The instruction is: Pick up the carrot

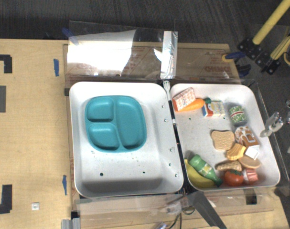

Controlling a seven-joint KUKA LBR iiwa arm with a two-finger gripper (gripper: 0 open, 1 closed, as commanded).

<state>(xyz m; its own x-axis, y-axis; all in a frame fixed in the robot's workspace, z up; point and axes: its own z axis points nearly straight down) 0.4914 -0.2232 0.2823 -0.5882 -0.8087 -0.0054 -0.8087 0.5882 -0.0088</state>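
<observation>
1. Nearest the camera, in the near corner of the right bin point(273, 179), lie a yellow banana point(195, 176) and a green bottle point(205, 168), with a tomato point(233, 178) just beside them. None of these matter to the pick, and they are well apart from the target.
2. A little further in, a slice of bread point(222, 139) sits mid-bin, with a heap of small toy foods point(245, 144) towards the right wall.
3. At the right wall, at about the same depth, the gripper point(272, 123) shows as a small grey metal shape over the bin's rim. Whether it is spread or pressed together I cannot tell, and I see nothing held in it.
4. The carrot point(196, 104) lies at the far end of the right bin, close to the far left corner. It lies roughly crosswise, its left end touching a red-and-white box point(183, 99) and a small carton point(213, 108) just beside its right end.
5. The step in hand looks like the approach, as the gripper is well apart from the carrot.
6. To do it well, I would come down over the carrot's middle and close across its narrow width, from the near and far sides. That way the neighbours at each end stay out of the grip.
7. The left bin point(78, 128) holds a teal divided plate point(116, 123) and needs no attention.
</observation>
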